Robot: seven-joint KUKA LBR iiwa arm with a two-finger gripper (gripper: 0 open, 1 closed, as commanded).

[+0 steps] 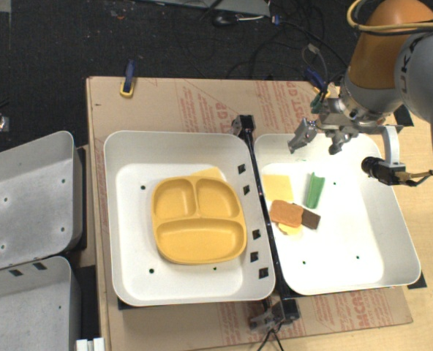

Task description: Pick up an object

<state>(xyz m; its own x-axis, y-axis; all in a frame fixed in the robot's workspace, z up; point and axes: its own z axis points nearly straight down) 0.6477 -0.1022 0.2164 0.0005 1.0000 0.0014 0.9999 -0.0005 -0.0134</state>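
Taking the yellow divided tray in the left bin as our landmark, we start at the near edge of the counter, where bare board shows below both bins. The tray lies flat in the middle of its bin. To its right, across the black divider, the right bin holds a small cluster near its left wall: a brown block closest to us, lying on a pale yellow sheet, with a dark brown piece touching the block's right end. Just beyond these, a green stick lies nearly upright in the view, apart from the block. Farther still, above the bin's far edge, hang the jaws, spread open with nothing between them, well right of the tray and beyond the green stick. We judge the green stick the easiest pick: it looks light, rigid and narrow, and stands clear of its neighbours, so closing across its short width near the middle should hold it. The brown block looks light too, perhaps spongy, but the crowding piece beside it could get in the way. The thin sheet lies too flat to pinch.
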